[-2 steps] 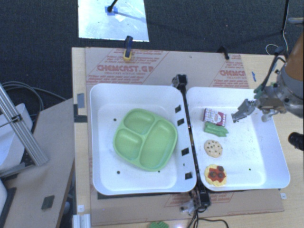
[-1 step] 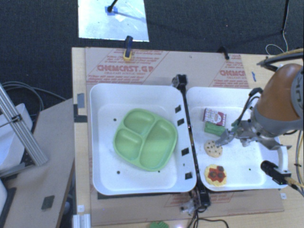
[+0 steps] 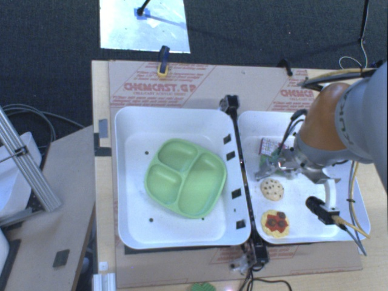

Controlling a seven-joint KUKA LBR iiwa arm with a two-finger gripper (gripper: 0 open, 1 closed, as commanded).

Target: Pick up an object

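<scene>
In the right bin (image 3: 254, 126) my gripper (image 3: 270, 167) is low over the left part, just above a round chocolate-chip cookie (image 3: 273, 190). A small pink-and-white packet (image 3: 268, 145) and a bit of something green (image 3: 265, 159) lie right by the gripper's tip, partly hidden by it. A yellow disc with a red topping (image 3: 276, 223) rests near the bin's front edge. I cannot make out anything held in the gripper.
The left bin (image 3: 133, 132) holds a green divided plate (image 3: 185, 177). A black divider (image 3: 237, 162) with clips runs between the two bins. My arm, with its orange band (image 3: 324, 123), covers the right bin's back right part.
</scene>
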